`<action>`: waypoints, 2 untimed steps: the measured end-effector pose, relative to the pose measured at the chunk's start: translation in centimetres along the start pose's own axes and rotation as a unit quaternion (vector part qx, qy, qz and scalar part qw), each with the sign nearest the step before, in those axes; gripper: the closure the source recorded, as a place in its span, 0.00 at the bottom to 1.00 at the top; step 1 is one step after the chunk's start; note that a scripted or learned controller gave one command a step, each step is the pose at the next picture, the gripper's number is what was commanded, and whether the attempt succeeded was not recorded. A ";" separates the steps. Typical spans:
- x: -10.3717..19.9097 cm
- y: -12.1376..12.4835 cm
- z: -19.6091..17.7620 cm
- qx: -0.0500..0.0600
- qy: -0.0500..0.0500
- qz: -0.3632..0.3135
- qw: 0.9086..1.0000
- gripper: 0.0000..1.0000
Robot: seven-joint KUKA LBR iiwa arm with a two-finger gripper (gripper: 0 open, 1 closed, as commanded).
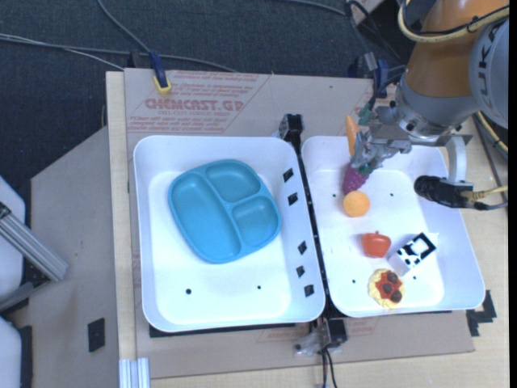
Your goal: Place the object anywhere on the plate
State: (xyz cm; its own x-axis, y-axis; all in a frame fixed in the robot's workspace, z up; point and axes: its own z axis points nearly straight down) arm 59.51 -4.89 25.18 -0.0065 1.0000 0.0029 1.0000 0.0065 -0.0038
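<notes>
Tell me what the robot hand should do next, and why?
Probably lift a little. The gripper sits low in the right bin, right over a purple toy, while the blue plate waits in the left bin. I can't tell if the toy is actually pinched. A small lift would likely show whether it comes up before the arm carries it left.

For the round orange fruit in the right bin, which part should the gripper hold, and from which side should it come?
Probably from straight above, closing across the middle of the orange fruit. It looks round, so its widest part gives the surest hold. A purple object lies close on its far side, and the gripper hovers there. The fingers are best set left and right, where white bin floor shows.
</notes>
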 end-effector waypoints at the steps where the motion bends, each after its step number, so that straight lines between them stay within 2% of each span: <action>1: 4.9 0.9 -0.2 -0.002 0.000 0.000 1.000 1.00; 2: 10.1 1.9 2.1 0.000 0.000 0.000 1.000 1.00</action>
State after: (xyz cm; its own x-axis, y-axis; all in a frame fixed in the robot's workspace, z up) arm 61.30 5.26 23.16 -0.0060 1.0000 0.0020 1.0000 0.0060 -0.0036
